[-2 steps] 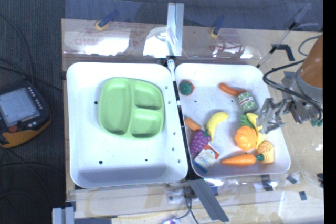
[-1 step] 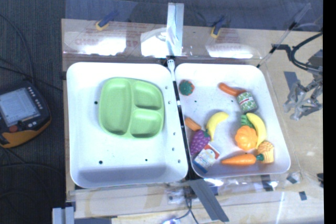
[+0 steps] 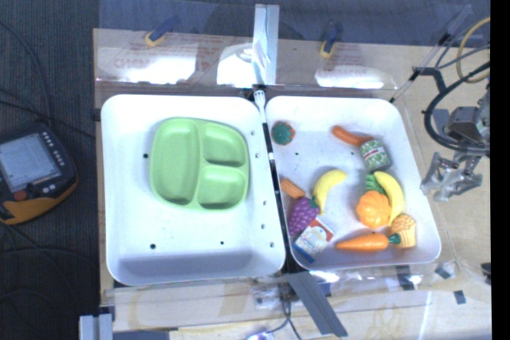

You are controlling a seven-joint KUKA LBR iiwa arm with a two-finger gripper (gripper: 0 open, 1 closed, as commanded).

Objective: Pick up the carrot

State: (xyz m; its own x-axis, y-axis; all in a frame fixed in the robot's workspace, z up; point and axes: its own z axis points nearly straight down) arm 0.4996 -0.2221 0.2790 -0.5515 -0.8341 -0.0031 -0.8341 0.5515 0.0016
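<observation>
Dark grey carpet surrounds a pale wooden bench [image 3: 478, 267] that carries 2 shallow white bins side by side, filling the middle of the frame. Occupying the left bin [image 3: 135, 251] is a green divided plate [image 3: 199, 163] with 3 compartments. Crowding the right bin [image 3: 414, 171] are the toy foods, and the carrot [image 3: 362, 243] lies flat along the lower edge of that bin, its green top pointing right and touching or nearly touching a small corn-like piece [image 3: 405, 230]. Just above it sits an orange pumpkin-like piece [image 3: 373, 209], with 2 bananas [image 3: 328, 187] nearby, purple grapes [image 3: 303, 215] and a small carton [image 3: 315, 239] to its left. At the right edge of the frame, outside the bin and well apart from the carrot, hangs the gripper [image 3: 451, 179]; whether its jaws are spread or pressed together I cannot tell. The main risk I judge is mistaken identity: a second orange, carrot-like item [image 3: 351, 136] lies in the upper part of the bin, and a stubby orange piece [image 3: 292, 189] rests by the divider. Crowding is the next risk, since fingers descending beside the carrot could strike the pumpkin, corn or carton, or the near wall, and nudge the carrot away.
</observation>
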